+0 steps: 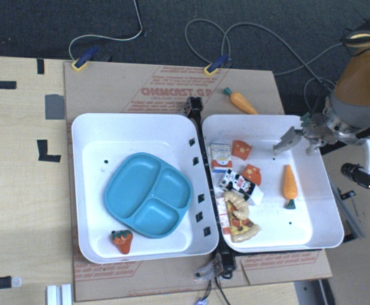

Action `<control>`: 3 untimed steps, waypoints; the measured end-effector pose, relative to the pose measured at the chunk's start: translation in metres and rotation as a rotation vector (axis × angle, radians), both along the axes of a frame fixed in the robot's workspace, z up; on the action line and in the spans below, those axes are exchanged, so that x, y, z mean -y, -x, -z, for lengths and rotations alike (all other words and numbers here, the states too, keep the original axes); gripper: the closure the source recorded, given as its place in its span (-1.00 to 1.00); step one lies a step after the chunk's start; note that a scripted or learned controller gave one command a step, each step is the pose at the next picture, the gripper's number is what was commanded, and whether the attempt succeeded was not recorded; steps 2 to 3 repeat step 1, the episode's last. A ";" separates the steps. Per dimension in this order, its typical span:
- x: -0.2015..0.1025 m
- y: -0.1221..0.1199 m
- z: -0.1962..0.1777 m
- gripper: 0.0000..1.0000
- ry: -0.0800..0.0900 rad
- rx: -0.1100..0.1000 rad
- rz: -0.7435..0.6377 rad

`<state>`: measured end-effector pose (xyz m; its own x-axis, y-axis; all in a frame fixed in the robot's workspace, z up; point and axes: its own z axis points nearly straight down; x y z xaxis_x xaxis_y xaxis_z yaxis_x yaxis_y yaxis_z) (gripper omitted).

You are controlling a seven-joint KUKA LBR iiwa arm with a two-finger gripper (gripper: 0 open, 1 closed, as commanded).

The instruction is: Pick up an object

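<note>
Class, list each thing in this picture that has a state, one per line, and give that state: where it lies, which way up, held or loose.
Claw: over the right bin's upper right, holding nothing.
Blue plate: flat in the left bin, nothing on it.
Strawberry: loose in the left bin, below the plate.
Carrot: lying in the right bin, loose.
Second carrot: on the cardboard, outside the bins.
Pizza slice: flat in the right bin.

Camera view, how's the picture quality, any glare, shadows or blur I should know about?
Camera view: lighting is even and soft, with faint shadows under the blue plate and along the left bin walls; the white bins are bright but keep their detail; the small packets in the right bin are too coarse to read; the end effector looks slightly soft.
</note>
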<state>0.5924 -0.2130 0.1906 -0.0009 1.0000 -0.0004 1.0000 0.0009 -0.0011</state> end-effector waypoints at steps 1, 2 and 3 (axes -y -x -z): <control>-0.060 -0.015 0.084 -1.00 -0.002 -0.003 -0.001; -0.060 -0.015 0.084 -1.00 -0.002 -0.003 -0.001; -0.060 -0.015 0.084 -1.00 -0.002 -0.003 -0.001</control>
